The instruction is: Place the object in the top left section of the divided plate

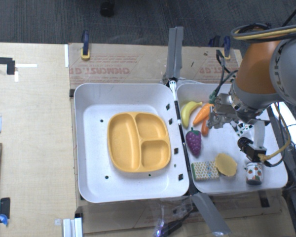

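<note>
The yellow plastic plate with three parts (138,142) sits in the left white bin (89,107). The grey claw (214,118) hangs over the right white bin (276,179), just beside the orange toy carrot (202,113) and yellow toy banana (188,112). I cannot tell its state

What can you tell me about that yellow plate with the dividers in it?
The divided plate is a yellow-orange dish, plastic by its look, with rounded corners and raised ridges splitting it into three sections: one long section on the left and two smaller ones stacked on the right. It lies flat, slightly turned, near the middle of the left white bin. All three sections hold nothing, and nothing touches the plate but the bin floor beneath it.
</note>
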`<action>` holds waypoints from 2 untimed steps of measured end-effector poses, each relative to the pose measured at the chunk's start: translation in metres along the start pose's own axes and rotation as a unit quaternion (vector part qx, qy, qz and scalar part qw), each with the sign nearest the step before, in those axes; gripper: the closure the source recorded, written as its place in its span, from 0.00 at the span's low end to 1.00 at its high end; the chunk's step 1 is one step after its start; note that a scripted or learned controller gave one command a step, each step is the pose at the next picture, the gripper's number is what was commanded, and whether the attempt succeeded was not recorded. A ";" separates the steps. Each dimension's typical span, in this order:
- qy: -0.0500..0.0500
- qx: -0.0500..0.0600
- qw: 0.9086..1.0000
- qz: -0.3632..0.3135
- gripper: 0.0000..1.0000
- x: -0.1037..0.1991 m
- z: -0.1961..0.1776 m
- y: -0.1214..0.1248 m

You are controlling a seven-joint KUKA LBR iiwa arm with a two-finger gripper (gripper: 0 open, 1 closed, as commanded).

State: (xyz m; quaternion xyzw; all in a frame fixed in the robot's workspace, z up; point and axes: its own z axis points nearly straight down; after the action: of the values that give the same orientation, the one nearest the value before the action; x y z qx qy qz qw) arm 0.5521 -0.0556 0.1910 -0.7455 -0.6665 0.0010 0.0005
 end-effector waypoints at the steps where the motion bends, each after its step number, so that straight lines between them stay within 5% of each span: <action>1: 0.000 0.000 0.998 -0.057 1.00 -0.053 0.100 -0.037; 2: -0.001 -0.002 0.986 -0.166 1.00 0.002 -0.002 0.108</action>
State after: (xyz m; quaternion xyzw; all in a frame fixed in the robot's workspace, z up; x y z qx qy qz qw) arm 0.6593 -0.0653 0.1926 -0.6244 -0.7811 0.0004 -0.0010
